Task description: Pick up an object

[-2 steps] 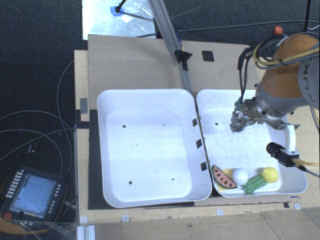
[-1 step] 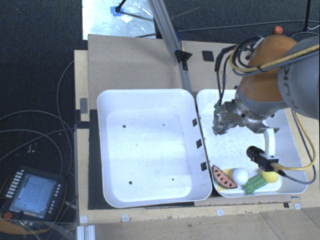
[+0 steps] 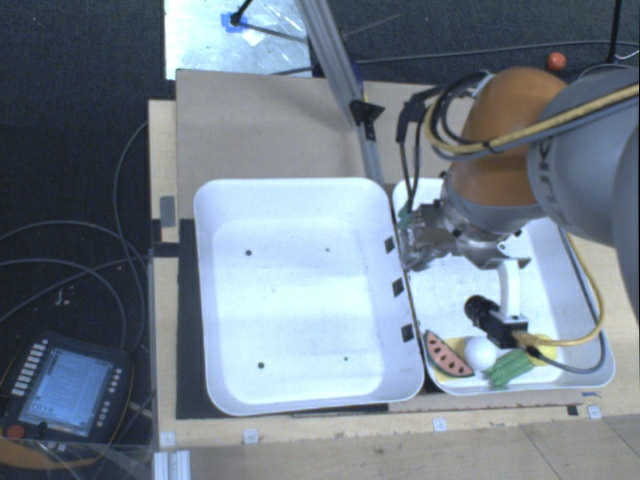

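overhead, slanted view of the bench (image 3: 265, 128) carrying two shallow white bins side by side. the grey arm (image 3: 590, 158), with its orange band (image 3: 505, 118), reaches in from the right of the view and stands over the right bin (image 3: 445, 298). the gripper (image 3: 418, 240) points down over the far part of that bin, close to the wall next to the left bin (image 3: 300, 288). its tip is dark and partly masked by the wrist, so whether it is spread or closed cannot be told. the objects for picking lie together at the near end of the right bin, nearer the camera than the gripper and apart from it. a watermelon-slice toy (image 3: 447, 356) lies by the wall toward the left bin. a white ball (image 3: 482, 353) is just beside it. a green piece (image 3: 510, 368), possibly a toy vegetable, touches the ball on the far side from the slice. a teach pendant (image 3: 62, 383) with a lit screen lies on the dark floor at lower left.
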